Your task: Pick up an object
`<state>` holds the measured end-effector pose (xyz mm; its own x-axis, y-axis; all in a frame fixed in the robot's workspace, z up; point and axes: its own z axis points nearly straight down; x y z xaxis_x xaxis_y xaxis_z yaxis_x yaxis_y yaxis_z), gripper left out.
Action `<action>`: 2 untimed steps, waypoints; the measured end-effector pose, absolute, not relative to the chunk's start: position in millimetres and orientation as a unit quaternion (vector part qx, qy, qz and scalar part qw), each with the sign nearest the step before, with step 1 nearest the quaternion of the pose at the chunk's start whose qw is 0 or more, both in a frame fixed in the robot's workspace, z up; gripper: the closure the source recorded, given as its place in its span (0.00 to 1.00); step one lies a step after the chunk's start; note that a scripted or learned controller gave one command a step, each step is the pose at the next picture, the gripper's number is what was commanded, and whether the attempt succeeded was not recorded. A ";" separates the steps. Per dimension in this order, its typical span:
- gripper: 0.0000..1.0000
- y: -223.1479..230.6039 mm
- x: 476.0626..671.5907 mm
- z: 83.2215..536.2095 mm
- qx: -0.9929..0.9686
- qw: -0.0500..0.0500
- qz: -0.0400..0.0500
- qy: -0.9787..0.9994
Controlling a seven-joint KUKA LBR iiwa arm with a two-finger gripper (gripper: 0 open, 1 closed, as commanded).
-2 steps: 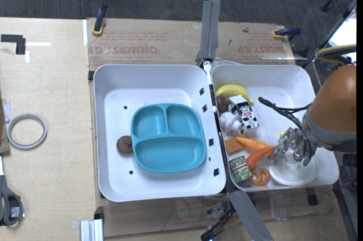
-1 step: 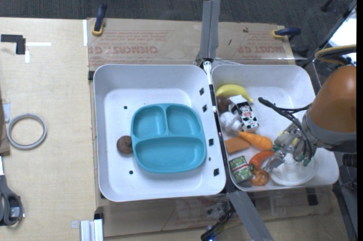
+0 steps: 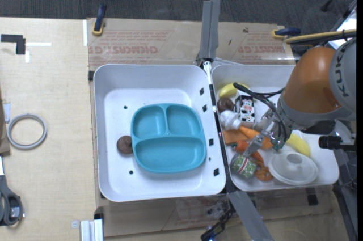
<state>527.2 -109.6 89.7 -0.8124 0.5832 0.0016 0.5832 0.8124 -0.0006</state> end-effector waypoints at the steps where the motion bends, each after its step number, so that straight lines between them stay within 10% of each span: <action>1: 0.00 -95.7 514.0 89.7 -0.280 0.001 0.001 -0.960; 2: 1.00 -96.1 514.6 96.6 -0.280 0.001 0.001 -0.960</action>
